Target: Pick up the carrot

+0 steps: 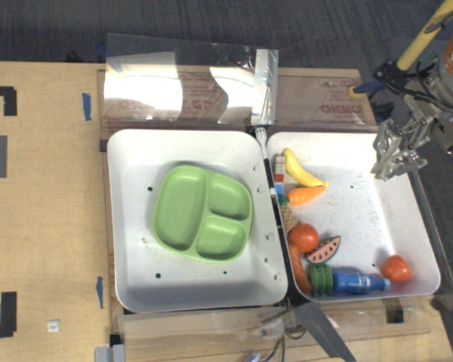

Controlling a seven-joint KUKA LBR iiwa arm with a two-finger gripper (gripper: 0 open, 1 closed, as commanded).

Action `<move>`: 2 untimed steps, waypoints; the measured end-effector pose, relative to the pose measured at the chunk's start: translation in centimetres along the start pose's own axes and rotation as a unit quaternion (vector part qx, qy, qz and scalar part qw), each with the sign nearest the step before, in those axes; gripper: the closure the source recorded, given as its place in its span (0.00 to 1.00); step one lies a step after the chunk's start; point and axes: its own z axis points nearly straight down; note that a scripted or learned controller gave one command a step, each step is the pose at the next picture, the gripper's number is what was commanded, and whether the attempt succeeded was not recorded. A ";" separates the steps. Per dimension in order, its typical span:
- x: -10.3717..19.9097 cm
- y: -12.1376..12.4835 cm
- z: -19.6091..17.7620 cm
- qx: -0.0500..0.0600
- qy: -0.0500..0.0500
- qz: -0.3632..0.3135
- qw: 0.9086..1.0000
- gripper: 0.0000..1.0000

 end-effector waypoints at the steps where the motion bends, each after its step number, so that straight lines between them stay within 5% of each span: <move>1: 0.0 0.3 0.5 -0.004 0.004 -0.002 1.000 0.00; 2: -0.7 3.6 13.9 -0.009 0.008 -0.071 0.997 0.00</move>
